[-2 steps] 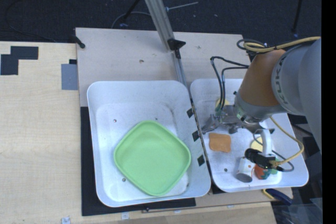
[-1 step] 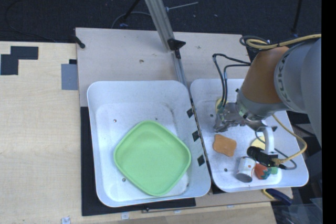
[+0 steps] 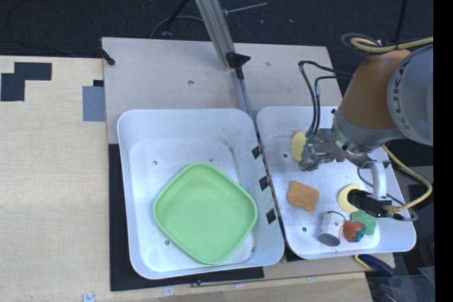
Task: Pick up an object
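I am a grey robot arm with an orange band, reaching in from the right over two shallow white bins. My claw (image 3: pixel 311 159) hangs low in the right-hand white bin (image 3: pixel 279 125), near its back, just beside a small pale yellow rounded object (image 3: pixel 298 146). I cannot tell whether the claw is wide or narrow, and nothing is visibly held. Nearer the front of the bin lie an orange sponge-like block (image 3: pixel 303 195), a small grey metal cup (image 3: pixel 330 228), and a red and green toy (image 3: pixel 357 228). The left-hand white bin (image 3: pixel 134 145) holds a light green square plastic plate (image 3: pixel 205 212). By my judgement, the picking is not yet done.
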### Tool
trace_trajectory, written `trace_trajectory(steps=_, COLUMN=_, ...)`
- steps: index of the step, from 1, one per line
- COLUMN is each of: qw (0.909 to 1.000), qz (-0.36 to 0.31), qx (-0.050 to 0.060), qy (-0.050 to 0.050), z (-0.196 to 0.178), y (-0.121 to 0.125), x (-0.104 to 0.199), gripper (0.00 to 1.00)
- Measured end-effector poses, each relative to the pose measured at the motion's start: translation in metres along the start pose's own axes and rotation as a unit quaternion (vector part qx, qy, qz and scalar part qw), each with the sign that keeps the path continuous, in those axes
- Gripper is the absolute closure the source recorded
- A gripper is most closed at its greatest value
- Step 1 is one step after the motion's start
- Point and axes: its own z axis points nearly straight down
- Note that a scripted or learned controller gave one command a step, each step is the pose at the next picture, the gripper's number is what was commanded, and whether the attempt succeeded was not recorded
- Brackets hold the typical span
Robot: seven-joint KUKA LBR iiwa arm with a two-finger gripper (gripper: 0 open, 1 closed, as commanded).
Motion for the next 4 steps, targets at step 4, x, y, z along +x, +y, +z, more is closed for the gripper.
trace_trajectory(steps=4, qw=1.0, qz=-0.002, qx=0.002, qy=0.001, z=-0.096, y=0.026, x=0.09, gripper=1.0)
